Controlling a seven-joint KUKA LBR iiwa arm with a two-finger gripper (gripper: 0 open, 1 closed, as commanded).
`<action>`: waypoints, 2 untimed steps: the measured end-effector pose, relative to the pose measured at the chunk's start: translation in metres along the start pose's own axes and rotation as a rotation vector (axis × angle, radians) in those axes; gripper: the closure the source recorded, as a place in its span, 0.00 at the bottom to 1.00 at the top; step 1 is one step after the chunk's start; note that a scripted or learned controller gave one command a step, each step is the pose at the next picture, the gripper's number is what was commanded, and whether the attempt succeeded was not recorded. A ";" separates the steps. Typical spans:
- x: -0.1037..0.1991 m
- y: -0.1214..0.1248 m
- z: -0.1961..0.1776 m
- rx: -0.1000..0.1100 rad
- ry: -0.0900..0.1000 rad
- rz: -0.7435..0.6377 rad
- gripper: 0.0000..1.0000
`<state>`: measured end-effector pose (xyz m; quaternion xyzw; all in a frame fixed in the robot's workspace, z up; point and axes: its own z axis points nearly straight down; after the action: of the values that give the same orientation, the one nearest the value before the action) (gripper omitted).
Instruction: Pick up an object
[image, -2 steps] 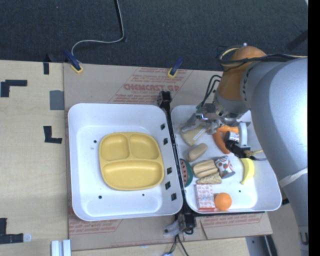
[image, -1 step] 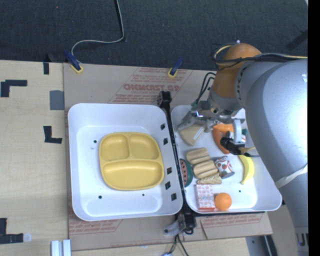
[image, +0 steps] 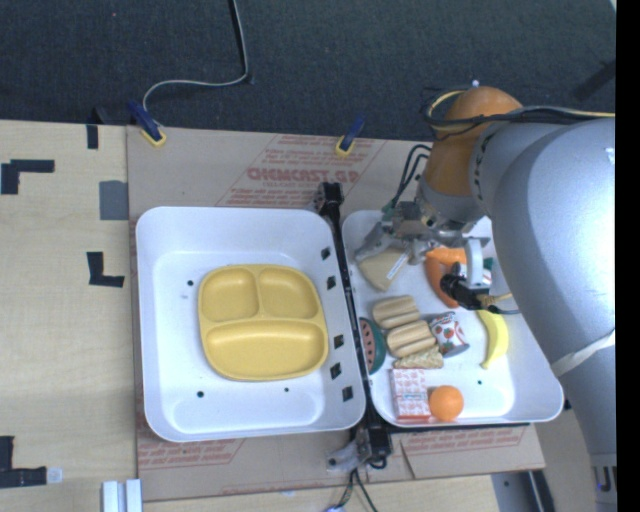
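Objects heaped in the right bin (image: 520, 405), none chosen or lifted yet as far as can be judged. Nearest the end effector (image: 400, 240), just below it: a pale wedge-shaped piece (image: 378, 268), perhaps a cheese slice. Further below the end effector: two tan bread-like rolls (image: 402, 325), a small printed packet (image: 448, 332), a red-and-white box (image: 408, 392) and an orange ball or fruit (image: 446, 402). To the right of the end effector: an orange item with a dark band (image: 445, 272), partly hidden by the arm, and past it a banana (image: 493, 338). Low and left of the end effector, against the bin wall: a round slice with a green rim (image: 372, 345), maybe a toy watermelon.

End effector low over the top of the right bin, metal fingers (image: 378, 240) seemingly splayed wide over the wedge, nothing between them. Judged stage: approach or descent only; closing, lifting and clearing the bin all left to do.

Well left of the end effector, in the left bin (image: 160, 400): a yellow divided tray (image: 262, 322), lying flat with three compartments.

Above and left of the end effector, on the cardboard sheet (image: 200, 170) covering the bench (image: 50, 330): red printing reading roughly "CHEMCAST", seen upside down, smaller lines illegible. Writing on packet and box too small to read.
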<state>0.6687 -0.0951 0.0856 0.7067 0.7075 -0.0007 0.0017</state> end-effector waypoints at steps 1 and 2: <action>0.000 0.000 0.000 0.000 0.000 -0.001 0.00; -0.001 0.000 0.000 0.000 0.001 -0.001 0.00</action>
<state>0.6687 -0.0956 0.0854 0.7063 0.7079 -0.0004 0.0012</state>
